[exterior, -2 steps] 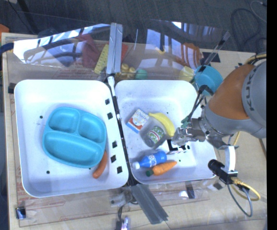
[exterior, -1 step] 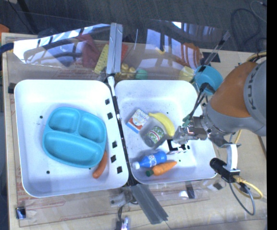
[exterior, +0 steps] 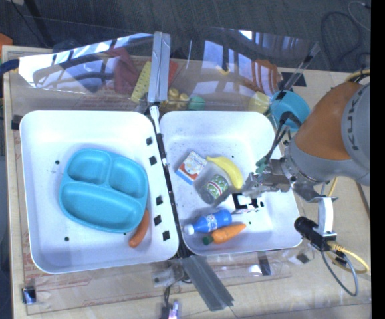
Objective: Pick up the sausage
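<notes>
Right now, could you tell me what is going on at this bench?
The arm's gripper is low in the right bin, beside the can and banana. The sausage it should pick up lies untouched in the left bin, against the blue tray.

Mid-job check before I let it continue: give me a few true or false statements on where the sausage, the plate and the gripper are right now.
1. The sausage lies in the left bin. True.
2. The sausage rests on top of the blue plate. False: it lies on the bin floor beside the plate's lower right edge.
3. The gripper is over the right bin. True.
4. The gripper is at the sausage. False: it is in the other bin, near the can and banana.
5. The carrot lies next to the blue bottle. True.
</notes>
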`<act>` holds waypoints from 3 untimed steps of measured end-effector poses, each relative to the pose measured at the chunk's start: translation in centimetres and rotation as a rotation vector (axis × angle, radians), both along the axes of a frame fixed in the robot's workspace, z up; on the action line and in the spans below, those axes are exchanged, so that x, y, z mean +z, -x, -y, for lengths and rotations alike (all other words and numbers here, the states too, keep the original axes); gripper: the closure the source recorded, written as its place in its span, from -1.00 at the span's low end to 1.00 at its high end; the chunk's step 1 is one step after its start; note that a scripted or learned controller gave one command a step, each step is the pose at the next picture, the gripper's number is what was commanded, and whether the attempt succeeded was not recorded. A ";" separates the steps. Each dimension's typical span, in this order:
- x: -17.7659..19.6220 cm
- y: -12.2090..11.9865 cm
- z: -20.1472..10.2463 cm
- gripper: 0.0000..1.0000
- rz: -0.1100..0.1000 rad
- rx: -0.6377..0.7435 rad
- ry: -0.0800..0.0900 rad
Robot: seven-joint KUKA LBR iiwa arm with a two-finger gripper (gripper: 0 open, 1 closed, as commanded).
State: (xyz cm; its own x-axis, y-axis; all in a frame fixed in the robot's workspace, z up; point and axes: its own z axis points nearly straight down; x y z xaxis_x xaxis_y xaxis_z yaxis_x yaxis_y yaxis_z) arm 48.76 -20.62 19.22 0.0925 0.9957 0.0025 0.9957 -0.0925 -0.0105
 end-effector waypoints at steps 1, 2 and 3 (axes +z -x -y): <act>0.9 -0.1 0.0 1.00 0.000 0.006 0.001; -5.1 -0.2 -0.3 1.00 0.004 -0.072 0.002; -4.2 -0.3 -0.4 1.00 0.003 -0.066 0.001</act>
